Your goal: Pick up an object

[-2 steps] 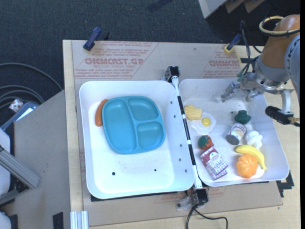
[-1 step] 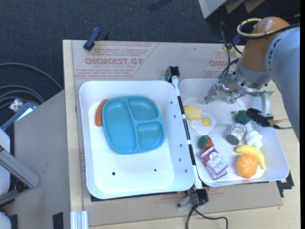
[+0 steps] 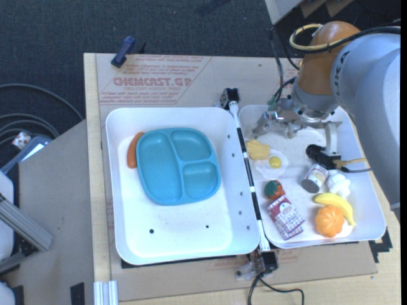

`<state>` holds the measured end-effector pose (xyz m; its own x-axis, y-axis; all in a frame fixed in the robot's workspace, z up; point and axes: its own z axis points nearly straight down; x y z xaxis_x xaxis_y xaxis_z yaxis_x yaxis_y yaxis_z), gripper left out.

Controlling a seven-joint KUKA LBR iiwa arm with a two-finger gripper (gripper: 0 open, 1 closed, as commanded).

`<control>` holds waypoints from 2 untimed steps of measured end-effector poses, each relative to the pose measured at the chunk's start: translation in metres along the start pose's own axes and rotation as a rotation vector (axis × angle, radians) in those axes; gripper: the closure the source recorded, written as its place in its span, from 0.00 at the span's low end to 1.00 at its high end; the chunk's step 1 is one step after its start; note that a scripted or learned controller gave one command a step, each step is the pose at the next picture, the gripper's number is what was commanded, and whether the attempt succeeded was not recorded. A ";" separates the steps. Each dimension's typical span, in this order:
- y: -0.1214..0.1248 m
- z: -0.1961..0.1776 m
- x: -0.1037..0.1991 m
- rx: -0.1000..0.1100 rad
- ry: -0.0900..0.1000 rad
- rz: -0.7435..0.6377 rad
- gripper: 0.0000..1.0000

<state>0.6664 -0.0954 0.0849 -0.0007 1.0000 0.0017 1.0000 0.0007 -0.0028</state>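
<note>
Camera view, banana (image 3: pixel 335 203) lying diagonally, upper-left to lower-right

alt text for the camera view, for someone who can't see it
A grey robot arm with an orange band reaches from the right, its gripper above the far end of the right bin, which holds toy foods: fried egg, banana, orange, small carton. The left bin holds a blue divided tray.

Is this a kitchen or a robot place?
Most likely a robot lab, not a kitchen. A big grey robot arm reaches over two white bins, the food is toy food like a banana, and cables lie around.
</note>
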 end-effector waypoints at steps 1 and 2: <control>0.000 -0.010 0.000 -0.001 0.000 -0.001 1.00; 0.000 -0.010 0.000 0.000 0.000 0.000 0.00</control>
<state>0.6668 -0.0951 0.0950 -0.0012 1.0000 0.0017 1.0000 0.0012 -0.0024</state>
